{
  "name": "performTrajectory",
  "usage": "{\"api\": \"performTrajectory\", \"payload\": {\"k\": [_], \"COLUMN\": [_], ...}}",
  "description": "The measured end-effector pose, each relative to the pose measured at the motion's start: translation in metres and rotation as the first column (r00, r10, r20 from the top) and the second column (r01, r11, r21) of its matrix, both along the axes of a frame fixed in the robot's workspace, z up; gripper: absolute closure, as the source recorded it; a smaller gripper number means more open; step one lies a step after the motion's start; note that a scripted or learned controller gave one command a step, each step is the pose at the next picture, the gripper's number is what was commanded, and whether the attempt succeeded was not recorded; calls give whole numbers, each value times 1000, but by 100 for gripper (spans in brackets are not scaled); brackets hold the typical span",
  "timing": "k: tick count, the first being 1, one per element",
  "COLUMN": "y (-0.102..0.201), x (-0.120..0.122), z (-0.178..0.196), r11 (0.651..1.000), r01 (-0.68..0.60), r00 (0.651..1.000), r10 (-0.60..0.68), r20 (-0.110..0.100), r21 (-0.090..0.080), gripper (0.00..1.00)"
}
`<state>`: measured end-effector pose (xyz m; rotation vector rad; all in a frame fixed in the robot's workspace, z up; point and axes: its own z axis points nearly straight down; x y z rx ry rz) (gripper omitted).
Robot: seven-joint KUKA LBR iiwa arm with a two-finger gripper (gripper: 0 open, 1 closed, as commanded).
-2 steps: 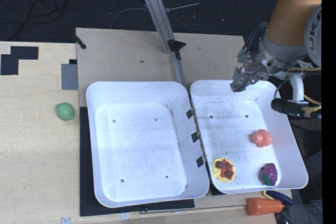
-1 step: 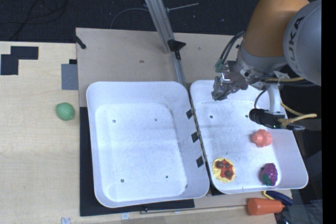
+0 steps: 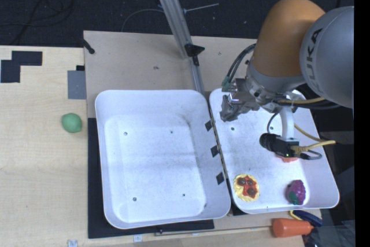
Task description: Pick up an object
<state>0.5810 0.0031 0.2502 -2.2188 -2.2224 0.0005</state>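
I have the gripper point(image 3: 230, 108) over the upper left of the right bin point(image 3: 263, 179); I cannot tell its finger state. I judge this the approach: nothing held. The yellow toy point(image 3: 247, 187) and purple toy point(image 3: 296, 191) lie near the front edge, so next I'd move there and descend.

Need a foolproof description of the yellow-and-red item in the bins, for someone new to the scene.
Start at the right-hand white bin, under the arm. Along its near edge lie two small things: the flat yellow disc with a red centre sits left, by the divider; the rounded purple lump with a green tip sits right.
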Motion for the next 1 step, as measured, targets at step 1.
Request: {"api": "performTrajectory", "payload": {"k": [1], "y": [42], "x": [-21], "z": [-19], "r11": [1000], "r01": [-1], "r00": [1000], "r10": [1], "r20": [-1], "r21": [0], "gripper": [100]}}
